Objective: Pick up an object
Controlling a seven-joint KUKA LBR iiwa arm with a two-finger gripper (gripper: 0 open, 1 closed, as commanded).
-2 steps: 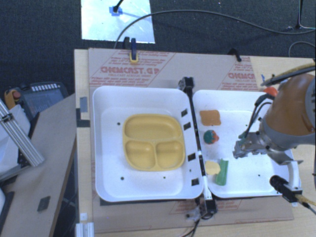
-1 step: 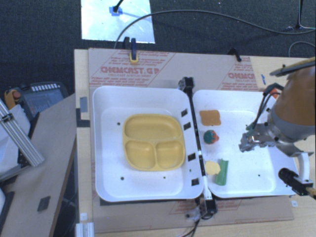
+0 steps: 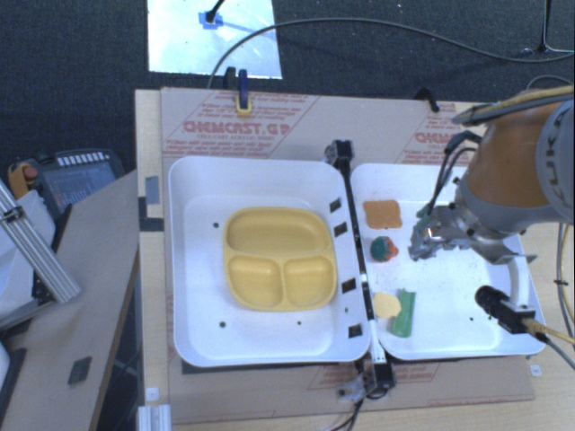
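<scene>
Two white bins are sitting side by side on my bench, and I am looking down on them at a slant. The left bin (image 3: 193, 241) is holding a yellow divided tray (image 3: 278, 257), lying flat near its middle with one long compartment at the far side and two smaller ones at the near side. The right bin (image 3: 449, 330) is carrying the loose pieces: an orange flat piece (image 3: 383, 213) near the divider at the far side, a small round object in red and green (image 3: 384, 249) just nearer than it, and at the near side a pale yellow piece (image 3: 387, 305) touching or just beside a green strip (image 3: 403, 313).

The arm (image 3: 517, 164) is reaching in from the right, its orange band showing above the wrist. The gripper (image 3: 424, 243) is hanging over the right bin, just beside the red and green object and to its right, apart from it as far as I am seeing. Nothing is showing between its fingers; whether they are spread or closed, I cannot tell from this angle.
</scene>
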